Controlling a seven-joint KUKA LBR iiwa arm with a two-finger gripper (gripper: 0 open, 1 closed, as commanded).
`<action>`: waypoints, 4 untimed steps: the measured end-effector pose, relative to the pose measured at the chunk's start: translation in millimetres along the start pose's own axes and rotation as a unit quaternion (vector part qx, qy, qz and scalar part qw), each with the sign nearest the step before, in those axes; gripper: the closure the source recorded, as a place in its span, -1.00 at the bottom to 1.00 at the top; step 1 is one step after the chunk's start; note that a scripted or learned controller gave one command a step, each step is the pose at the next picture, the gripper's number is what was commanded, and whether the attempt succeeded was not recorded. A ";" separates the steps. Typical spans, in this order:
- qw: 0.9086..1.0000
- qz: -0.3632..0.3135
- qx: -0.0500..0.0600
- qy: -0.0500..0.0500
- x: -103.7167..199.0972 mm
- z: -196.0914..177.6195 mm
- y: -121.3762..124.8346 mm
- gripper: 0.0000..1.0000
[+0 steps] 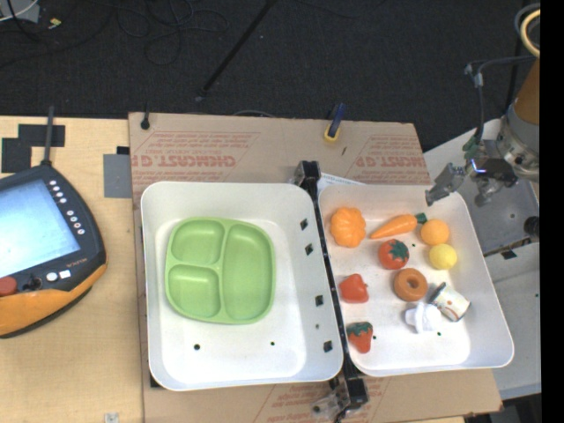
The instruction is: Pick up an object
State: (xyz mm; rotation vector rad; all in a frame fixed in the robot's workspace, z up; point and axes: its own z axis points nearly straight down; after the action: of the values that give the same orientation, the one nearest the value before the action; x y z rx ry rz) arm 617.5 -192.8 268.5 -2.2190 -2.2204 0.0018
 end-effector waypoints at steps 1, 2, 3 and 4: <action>1.000 -0.003 -0.007 -0.001 58.4 -124.1 -14.4 -1.00; 1.000 -0.003 0.000 -0.001 56.4 -125.1 -14.7 1.00; 1.000 -0.003 0.007 0.002 136.5 -28.5 -66.1 1.00; 1.000 -0.003 0.005 0.001 206.3 18.9 -108.4 1.00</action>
State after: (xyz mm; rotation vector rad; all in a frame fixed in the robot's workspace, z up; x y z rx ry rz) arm 508.9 13.5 250.1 -2.2071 -2.2200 0.0102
